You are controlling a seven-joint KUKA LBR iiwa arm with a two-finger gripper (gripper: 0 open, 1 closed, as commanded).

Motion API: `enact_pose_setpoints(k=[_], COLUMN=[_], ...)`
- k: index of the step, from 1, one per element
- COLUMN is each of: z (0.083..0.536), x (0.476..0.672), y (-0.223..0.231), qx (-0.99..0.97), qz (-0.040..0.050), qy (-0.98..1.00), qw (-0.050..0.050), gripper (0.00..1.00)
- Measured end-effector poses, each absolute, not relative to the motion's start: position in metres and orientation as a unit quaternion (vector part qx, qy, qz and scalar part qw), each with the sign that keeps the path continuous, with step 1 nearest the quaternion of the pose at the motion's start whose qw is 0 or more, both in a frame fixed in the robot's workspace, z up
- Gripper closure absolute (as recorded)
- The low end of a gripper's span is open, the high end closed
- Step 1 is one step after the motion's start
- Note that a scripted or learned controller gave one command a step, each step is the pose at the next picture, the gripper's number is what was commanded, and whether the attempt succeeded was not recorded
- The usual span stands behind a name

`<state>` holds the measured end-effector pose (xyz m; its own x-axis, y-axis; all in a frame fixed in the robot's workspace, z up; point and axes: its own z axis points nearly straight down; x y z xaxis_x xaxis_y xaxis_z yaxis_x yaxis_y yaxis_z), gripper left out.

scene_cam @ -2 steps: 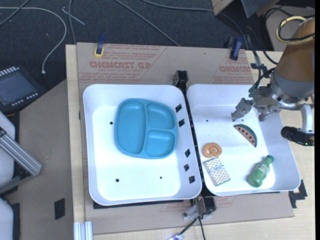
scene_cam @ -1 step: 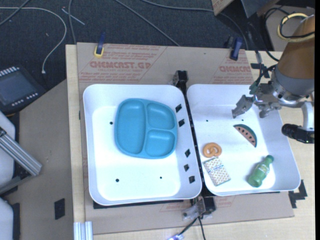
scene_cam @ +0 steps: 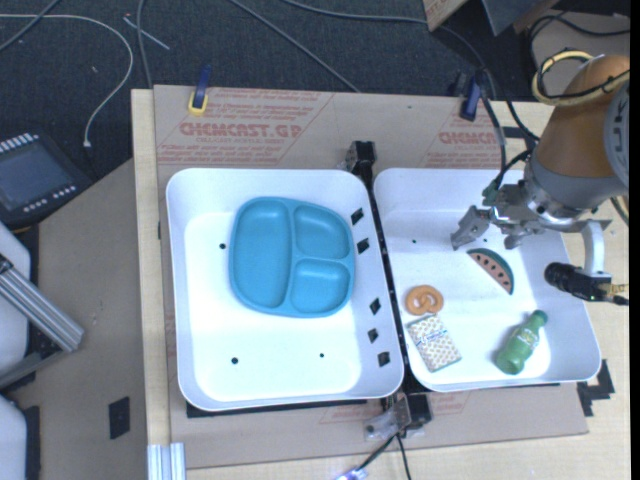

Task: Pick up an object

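At the near edge of the right bin (scene_cam: 590, 363) lie the smaller things: a green bottle (scene_cam: 521, 344) on its side toward the outer wall, a small patterned packet (scene_cam: 434, 341) close to the divider, and just beyond the packet an orange pretzel-like ring (scene_cam: 424, 299). None of them is touched by anything. A little farther back rests a watermelon slice (scene_cam: 493, 268), its red face up, and this looks like the likeliest target, since the gripper (scene_cam: 492, 224) hangs just behind it.

From where I stand the gripper's two fingers are spread apart, one pointing down toward the slice and the other angled off beside it, with nothing between them. Whether the lower fingertip already touches the bin floor I cannot quite make out; the slant of the view hides that gap. The grey wrist and orange band rise behind it at the right.

Across the divider, the left bin (scene_cam: 200, 348) holds a blue divided plate (scene_cam: 291, 256), well apart from the arm.

So the pick looks barely begun: the arm is in the bin and close to an object, but nothing is gripped or lifted. What remains is to settle over the slice, close on it, and raise it clear.
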<state>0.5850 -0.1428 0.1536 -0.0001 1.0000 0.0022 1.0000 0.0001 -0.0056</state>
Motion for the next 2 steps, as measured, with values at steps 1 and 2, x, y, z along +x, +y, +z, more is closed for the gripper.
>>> enact_pose_setpoints(k=[1,2], z=[0.0946,0.0847], x=[0.5891,0.5894], y=[-0.1462,-0.1457], qx=[-0.707,-0.707], qz=[-0.0012,0.0002], qy=[-0.707,-0.707], qw=[-0.003,0.001], gripper=[0.00,0.00])
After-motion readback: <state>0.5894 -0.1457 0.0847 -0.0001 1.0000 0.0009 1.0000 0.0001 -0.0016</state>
